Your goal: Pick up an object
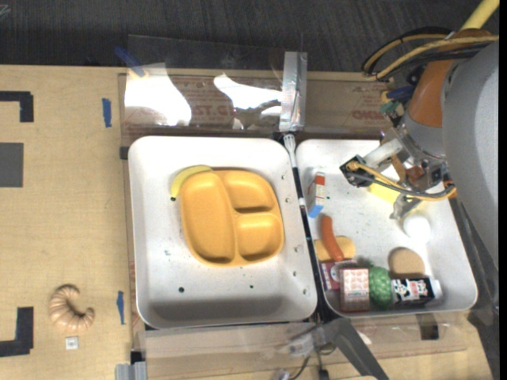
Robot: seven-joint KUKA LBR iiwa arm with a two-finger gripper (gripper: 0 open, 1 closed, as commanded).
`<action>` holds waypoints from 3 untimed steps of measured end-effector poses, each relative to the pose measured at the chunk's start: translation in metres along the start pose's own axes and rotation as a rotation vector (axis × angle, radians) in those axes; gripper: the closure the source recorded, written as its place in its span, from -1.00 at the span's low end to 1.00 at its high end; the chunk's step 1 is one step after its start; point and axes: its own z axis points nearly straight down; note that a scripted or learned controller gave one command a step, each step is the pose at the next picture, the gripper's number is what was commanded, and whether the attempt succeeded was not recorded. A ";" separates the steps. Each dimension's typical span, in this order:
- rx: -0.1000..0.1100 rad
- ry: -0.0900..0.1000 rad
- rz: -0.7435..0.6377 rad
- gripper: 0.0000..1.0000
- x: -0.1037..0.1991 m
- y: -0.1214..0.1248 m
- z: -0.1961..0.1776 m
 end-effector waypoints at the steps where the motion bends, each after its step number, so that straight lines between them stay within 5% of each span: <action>1: 0.002 -0.011 0.173 -1.00 -0.097 0.019 0.082; 2: -0.012 0.016 0.146 -1.00 -0.095 -0.018 0.097; 3: -0.004 -0.004 0.171 -1.00 -0.078 -0.019 0.101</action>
